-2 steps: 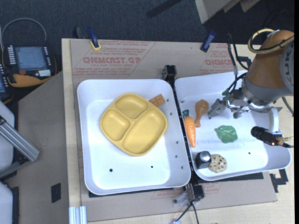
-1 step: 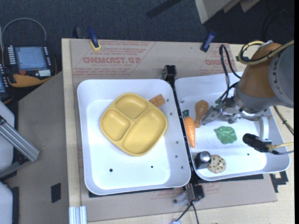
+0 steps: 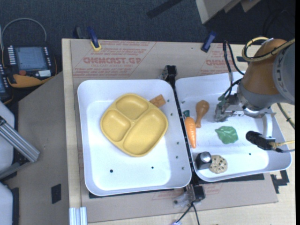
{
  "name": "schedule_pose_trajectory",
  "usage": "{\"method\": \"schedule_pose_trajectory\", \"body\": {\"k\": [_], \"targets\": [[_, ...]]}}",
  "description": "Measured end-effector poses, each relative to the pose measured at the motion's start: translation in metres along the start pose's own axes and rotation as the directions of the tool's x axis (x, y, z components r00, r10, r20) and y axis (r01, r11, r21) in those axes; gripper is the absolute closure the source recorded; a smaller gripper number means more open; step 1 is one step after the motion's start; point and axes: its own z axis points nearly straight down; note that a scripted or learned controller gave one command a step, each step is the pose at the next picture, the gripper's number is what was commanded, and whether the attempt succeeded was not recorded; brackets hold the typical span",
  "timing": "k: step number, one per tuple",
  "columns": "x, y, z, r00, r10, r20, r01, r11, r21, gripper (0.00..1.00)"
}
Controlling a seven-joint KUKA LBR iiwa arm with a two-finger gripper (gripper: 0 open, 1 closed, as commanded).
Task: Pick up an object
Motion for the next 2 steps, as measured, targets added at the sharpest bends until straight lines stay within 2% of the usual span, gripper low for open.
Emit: {"method": "schedule_pose_trajectory", "body": {"k": [2], "targets": [[0.001,0.003,-0.117,1.0,-0.003,-0.004,0.003,1.0,0.004,1.0]]}}
